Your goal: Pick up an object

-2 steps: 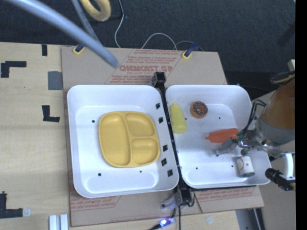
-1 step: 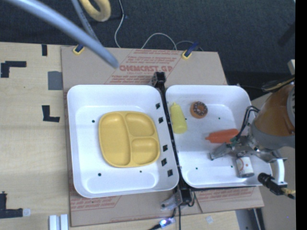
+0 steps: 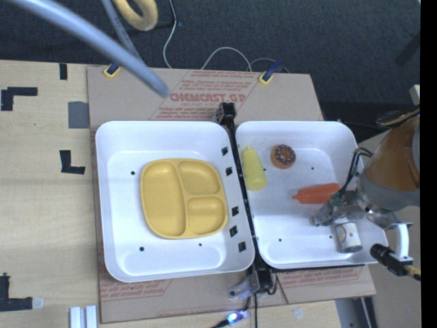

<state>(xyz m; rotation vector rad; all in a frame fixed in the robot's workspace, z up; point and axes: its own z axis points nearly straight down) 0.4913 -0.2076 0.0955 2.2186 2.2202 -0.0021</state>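
Note:
In the right bin (image 3: 300, 132) lie a yellow squeeze bottle (image 3: 254, 169) against the left wall, a small brown doughnut (image 3: 283, 156) near the back, and an orange-red sausage-shaped piece (image 3: 316, 194) in the middle. My gripper (image 3: 329, 214) is low over the right bin's floor, just below and right of the sausage piece's right end, close to it. I cannot tell whether it touches anything. A small white cylinder with a red mark (image 3: 347, 237) lies just below the gripper near the front right corner.
The left bin (image 3: 109, 183) holds a yellow divided plate (image 3: 183, 198). A black divider (image 3: 235, 183) runs between the bins. The arm's orange band (image 3: 399, 159) hangs over the right bin's right rim. A grey pole (image 3: 82, 26) crosses the top left.

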